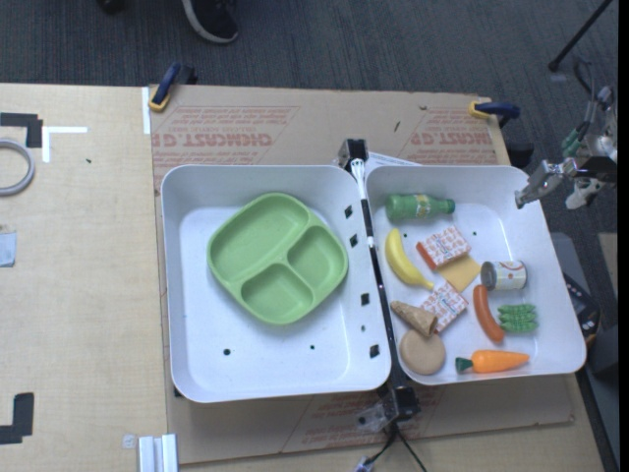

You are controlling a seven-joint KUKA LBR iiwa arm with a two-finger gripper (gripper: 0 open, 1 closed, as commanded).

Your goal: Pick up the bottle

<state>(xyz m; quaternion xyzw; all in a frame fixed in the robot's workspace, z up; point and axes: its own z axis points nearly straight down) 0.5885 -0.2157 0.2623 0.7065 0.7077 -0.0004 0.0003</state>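
we see two shallow white bins side by side on the tabletop (79, 293), which has a sheet of cardboard (295, 126) under them. the left bin (197, 362) carries a green divided plate (278, 257) with three compartments, lying flat near its middle. the right bin (550, 254) carries the toy food. the bottle (419, 206), green with a yellow label, lies on its side near the far wall of this bin, its cap pointing toward the right. just in front of it lies a yellow banana (403, 260), and beside that a red and white box (443, 248) and a yellow cheese wedge (460, 274). further toward us lie an ice cream cone (414, 318), a second patterned box (448, 305) touching the cone, a round tan cookie (424, 354), an orange carrot (493, 362), a red sausage (487, 315), a green pea pod (518, 317) and a small tin can (504, 276) on its side. the hand (580, 170) sits at the right edge of the view, beyond the right bin's far right corner and well apart from the bottle (it looks small and blurred there, so we cannot tell how it is set or whether anything is in it). two clamps, blue and yellow (165, 85), grip the cardboard's far edge.
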